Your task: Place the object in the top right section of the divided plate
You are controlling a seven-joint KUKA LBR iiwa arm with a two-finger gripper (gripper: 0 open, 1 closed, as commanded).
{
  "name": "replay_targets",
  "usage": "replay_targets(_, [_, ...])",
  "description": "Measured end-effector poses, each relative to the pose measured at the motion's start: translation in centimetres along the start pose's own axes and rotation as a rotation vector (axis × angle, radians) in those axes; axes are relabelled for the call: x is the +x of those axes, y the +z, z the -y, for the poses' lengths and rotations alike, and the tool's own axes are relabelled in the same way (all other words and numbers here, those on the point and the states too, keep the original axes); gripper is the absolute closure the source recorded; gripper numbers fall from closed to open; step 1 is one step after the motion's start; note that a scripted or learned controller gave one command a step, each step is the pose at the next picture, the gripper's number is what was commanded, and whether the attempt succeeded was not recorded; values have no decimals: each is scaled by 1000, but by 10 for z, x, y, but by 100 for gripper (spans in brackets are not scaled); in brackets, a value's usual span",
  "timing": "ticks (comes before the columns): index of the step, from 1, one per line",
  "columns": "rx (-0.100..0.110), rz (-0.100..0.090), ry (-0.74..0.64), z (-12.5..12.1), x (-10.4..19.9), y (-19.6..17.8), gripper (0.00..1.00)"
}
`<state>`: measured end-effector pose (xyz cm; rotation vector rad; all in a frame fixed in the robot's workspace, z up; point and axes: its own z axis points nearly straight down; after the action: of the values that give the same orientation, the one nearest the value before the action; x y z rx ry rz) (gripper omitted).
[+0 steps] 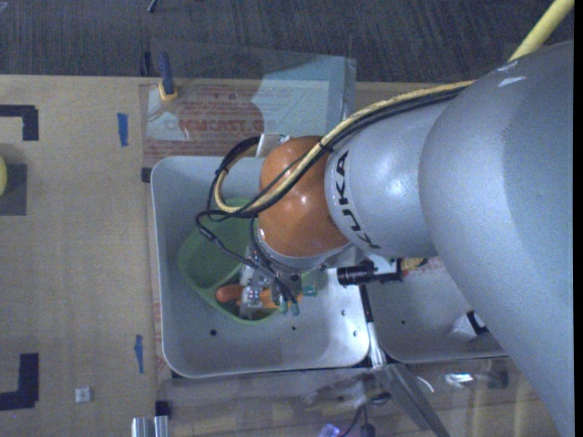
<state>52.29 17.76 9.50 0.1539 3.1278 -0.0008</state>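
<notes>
- The gripper point(264, 294) hangs over the green plate point(202, 264) in the left bin point(182, 335).
- A small orange object point(228, 292) lies on the plate beside it; probably light and rigid, best pinched across its middle.
- Grip state: cannot tell.

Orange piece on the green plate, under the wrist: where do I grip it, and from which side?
Judging loosely: the orange object lies low on the green divided plate, mostly hidden by the gripper. Its exposed left end looks best; come straight down from above, since the plate's raised rim blocks side approaches.
</notes>
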Motion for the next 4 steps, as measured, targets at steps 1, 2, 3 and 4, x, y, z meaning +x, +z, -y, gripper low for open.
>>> replay_targets(1, [-2,-4,47,16,-25,-260,100])
replay_targets(2, [-1,-8,167,-50,-16,-166,100])
replay_targets(3, [1,-9,356,-18,-27,-105,100])
replay_targets(4, [1,-9,411,35,22,-110,100])
